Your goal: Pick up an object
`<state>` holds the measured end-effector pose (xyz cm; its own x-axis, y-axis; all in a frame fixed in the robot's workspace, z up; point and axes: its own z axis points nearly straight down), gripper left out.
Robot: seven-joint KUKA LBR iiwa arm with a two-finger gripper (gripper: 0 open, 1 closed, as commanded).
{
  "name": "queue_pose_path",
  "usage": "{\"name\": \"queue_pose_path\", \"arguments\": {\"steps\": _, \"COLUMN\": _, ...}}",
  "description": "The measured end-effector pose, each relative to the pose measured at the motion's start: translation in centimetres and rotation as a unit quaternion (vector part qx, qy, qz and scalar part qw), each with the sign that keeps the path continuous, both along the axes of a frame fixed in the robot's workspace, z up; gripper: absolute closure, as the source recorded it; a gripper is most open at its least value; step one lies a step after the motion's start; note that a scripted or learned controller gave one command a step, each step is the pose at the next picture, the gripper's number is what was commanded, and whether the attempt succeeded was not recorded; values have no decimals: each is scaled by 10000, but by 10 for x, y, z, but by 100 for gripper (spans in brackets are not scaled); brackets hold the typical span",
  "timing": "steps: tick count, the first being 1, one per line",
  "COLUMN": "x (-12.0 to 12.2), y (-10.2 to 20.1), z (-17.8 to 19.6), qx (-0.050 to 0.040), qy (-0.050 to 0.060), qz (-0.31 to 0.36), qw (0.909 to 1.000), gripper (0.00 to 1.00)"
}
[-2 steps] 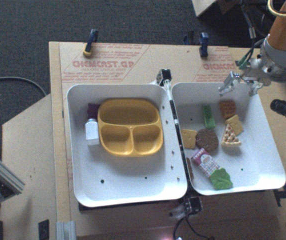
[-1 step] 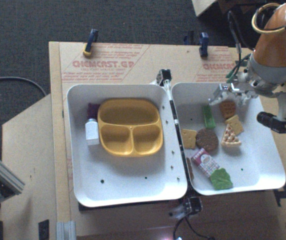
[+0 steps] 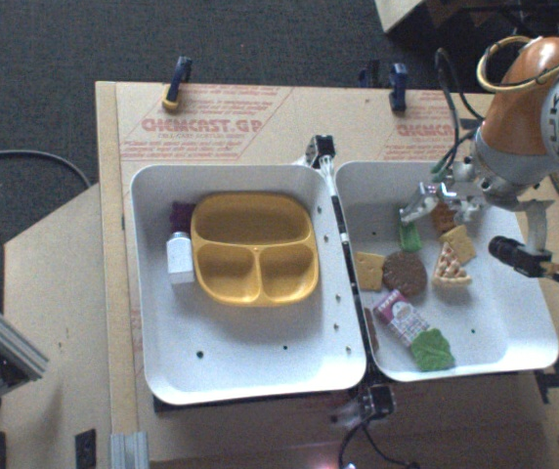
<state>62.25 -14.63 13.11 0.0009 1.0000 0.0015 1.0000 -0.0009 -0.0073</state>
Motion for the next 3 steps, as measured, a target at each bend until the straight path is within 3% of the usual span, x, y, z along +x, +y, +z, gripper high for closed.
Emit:
{"name": "queue_pose_path", "arguments": {"steps": 1, "x": -1, "y": 1, "z": -50, "qx": 1, "qy": -4, "qz": 6, "qw": 10000, "gripper": 0}}
{"name": "queue_pose_path", "arguments": {"steps": 2, "x": 1, "y": 0, "z": -35, "qx": -9, "qy": -42, "qz": -1, "qw": 10000, "gripper": 100}}
{"name": "queue_pose_path", "arguments": {"steps": 3, "x": 7, "y": -9, "z": 18, "qx": -23, "qy": -75, "qz": 4, "qw": 10000, "gripper": 100}}
